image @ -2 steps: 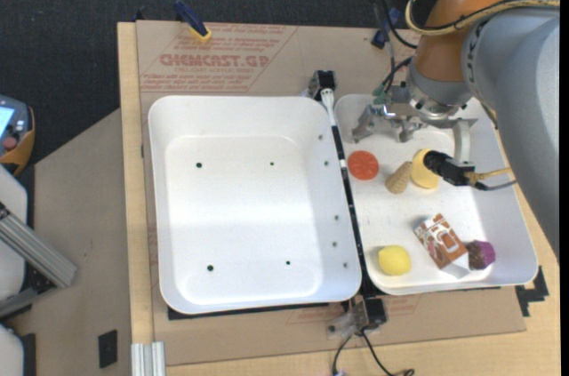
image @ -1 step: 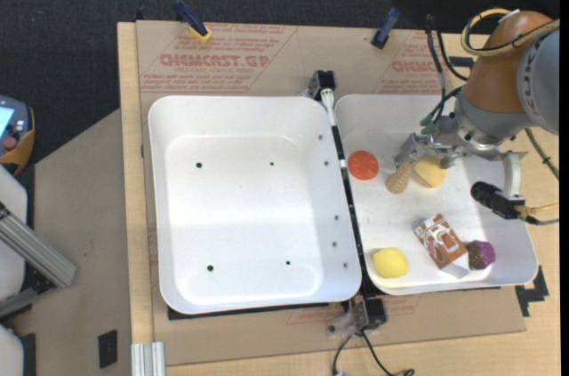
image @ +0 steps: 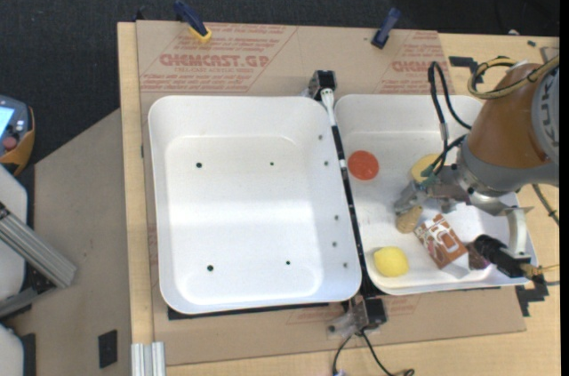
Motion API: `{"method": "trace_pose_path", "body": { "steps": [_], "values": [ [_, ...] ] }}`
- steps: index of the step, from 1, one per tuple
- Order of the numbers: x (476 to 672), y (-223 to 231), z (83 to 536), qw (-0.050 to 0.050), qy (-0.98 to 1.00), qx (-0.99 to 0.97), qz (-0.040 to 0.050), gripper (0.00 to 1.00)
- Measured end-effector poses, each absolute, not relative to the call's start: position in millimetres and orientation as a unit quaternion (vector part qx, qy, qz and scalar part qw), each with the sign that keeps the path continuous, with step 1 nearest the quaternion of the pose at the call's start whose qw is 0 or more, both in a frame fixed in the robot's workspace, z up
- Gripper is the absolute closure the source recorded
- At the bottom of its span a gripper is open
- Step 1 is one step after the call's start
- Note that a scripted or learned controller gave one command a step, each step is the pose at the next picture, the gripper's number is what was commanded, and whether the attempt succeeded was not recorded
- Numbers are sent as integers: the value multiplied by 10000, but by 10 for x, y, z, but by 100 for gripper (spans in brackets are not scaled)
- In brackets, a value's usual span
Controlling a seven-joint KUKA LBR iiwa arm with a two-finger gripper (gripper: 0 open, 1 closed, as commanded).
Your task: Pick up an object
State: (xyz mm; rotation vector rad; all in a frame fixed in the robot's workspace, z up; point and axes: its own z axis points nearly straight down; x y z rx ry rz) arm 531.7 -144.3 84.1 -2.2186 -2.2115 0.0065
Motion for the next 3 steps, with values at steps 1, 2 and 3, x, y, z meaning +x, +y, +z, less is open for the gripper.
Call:
{"method": "trace_pose_path", "body": {
  "steps": [1,2,3],
  "values": [
    [4761,-905,844,42,-7076,-7066,9,0],
    [4795,-936,953,-8,-7066,-7076,-7,100],
    [5521,-339,1910,-53,-7106,-7036,-58,100]
  ]
}}
